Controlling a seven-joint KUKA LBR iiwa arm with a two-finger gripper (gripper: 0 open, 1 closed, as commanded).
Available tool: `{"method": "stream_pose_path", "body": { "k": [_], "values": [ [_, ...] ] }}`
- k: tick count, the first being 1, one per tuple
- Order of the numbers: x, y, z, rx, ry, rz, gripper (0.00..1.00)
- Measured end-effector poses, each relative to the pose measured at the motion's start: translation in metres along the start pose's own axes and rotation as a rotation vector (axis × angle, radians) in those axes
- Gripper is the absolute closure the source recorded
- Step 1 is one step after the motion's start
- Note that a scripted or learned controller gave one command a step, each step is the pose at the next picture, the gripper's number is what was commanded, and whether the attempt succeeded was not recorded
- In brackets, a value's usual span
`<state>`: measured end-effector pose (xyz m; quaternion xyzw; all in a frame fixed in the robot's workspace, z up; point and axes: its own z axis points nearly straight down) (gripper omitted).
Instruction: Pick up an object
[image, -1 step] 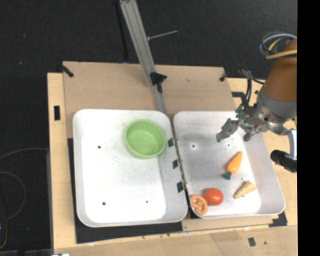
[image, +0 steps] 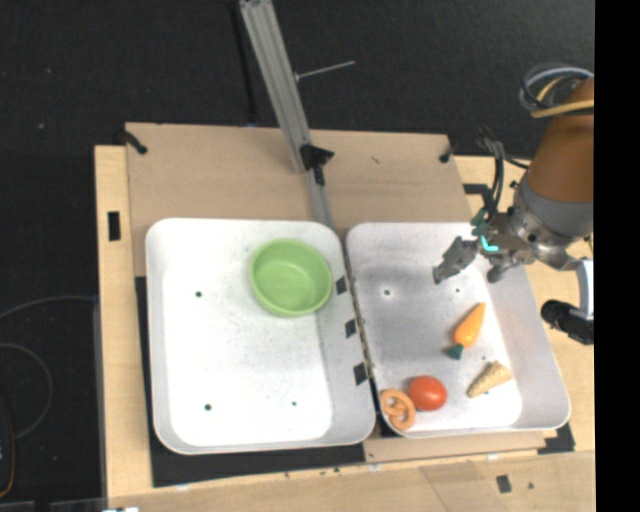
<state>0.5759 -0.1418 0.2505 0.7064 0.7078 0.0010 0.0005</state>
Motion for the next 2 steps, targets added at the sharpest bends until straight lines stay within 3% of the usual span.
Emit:
{"method": "stream_pose_path", "body": {
  "k": [2],
  "values": [
    [-0.008, 0.009, 0.091, 0.006, -0.003, 0.005, 0.0]
  ]
}}
